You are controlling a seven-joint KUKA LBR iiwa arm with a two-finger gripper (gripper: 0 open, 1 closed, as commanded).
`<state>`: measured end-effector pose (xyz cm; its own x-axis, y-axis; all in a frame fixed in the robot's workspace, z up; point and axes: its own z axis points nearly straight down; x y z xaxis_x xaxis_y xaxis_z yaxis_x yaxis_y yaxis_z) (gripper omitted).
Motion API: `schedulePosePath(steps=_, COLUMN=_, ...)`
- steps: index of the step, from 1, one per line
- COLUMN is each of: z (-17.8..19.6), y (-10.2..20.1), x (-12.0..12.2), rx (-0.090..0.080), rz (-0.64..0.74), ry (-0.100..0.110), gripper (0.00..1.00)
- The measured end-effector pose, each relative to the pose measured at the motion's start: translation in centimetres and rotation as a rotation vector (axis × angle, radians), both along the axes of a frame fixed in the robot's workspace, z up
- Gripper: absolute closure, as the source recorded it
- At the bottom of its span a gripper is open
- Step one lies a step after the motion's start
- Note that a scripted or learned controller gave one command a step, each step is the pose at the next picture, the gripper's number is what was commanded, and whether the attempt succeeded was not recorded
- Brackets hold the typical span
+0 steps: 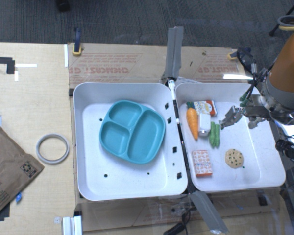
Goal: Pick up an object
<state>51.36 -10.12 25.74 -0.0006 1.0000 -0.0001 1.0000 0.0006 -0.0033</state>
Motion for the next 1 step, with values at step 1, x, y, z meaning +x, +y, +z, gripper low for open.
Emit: schedulePosePath(steps=1, z=-11.72, y=-4.56, x=-2.64, rx=0.001, rz=0.003, ry=0.000, gripper=0.00)
